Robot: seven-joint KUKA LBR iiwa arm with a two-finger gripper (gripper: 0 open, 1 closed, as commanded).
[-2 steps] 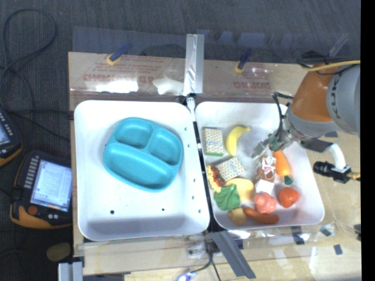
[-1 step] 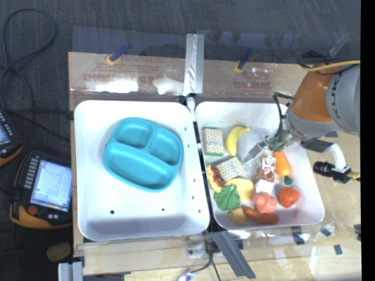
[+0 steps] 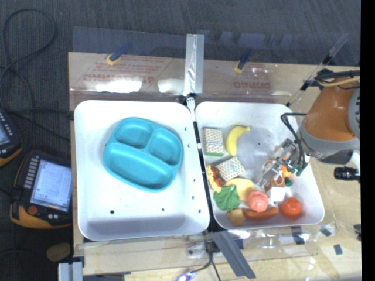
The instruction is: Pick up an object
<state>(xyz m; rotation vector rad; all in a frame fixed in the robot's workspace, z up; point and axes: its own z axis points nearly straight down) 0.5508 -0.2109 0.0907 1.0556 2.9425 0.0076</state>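
nearest the cam, along the front wall of the right bin (image 3: 304, 215), lay most of the clutter: a brown sausage-like piece (image 3: 258, 214), a red tomato (image 3: 291, 206), a pink-red ball (image 3: 256, 200), a green leafy toy (image 3: 226, 197) w/ a yellow piece (image 3: 239, 186) just behind it. the gripper (image 3: 275, 171) sat low in that bin, right of centre, reaching in from the right; its tip was tangled visually w/ small orange/white bits, so i couldn't tell if it was apart, together or clamped on anything. key relation, as i judged it: the pink-red ball lay just below-left of the tip, i.e. toward the front wall, near but seemingly not touching, w/ the tomato a bit right of that; both round, so no long axis to match. further back, a checkered cracker (image 3: 229, 168) sat just left of the tip, then a second cracker (image 3: 212, 140) and a banana (image 3: 235, 138), long axis running roughly front-to-back, well apart from the tip. left bin (image 3: 94, 215) held a blue divided plate (image 3: 143, 152), far from the arm.
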